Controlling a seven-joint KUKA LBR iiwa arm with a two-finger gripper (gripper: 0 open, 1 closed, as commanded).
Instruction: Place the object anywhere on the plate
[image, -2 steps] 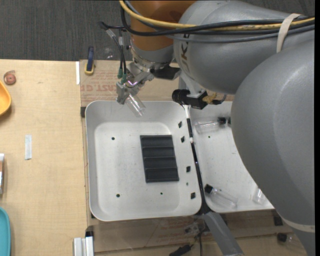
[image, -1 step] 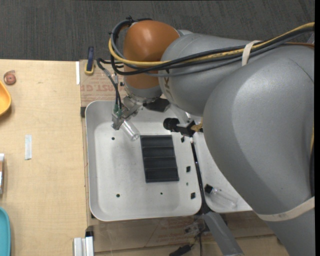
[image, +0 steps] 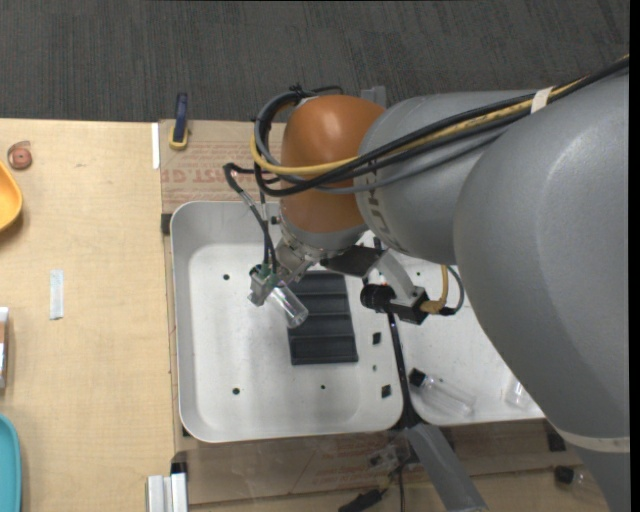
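Claw (image: 276, 292) low inside the white bin (image: 200, 330), at the upper left corner of the dark ridged slab (image: 325, 335); cannot tell whether wide, narrow or holding something. Small clear piece (image: 293, 307) at its tip, touching the slab's left edge: perhaps the task's object, not sure. Slab possibly meant as the plate. Risks: letting go too near that left edge, so tipping off onto the bin floor; or lifting away with nothing truly gripped.
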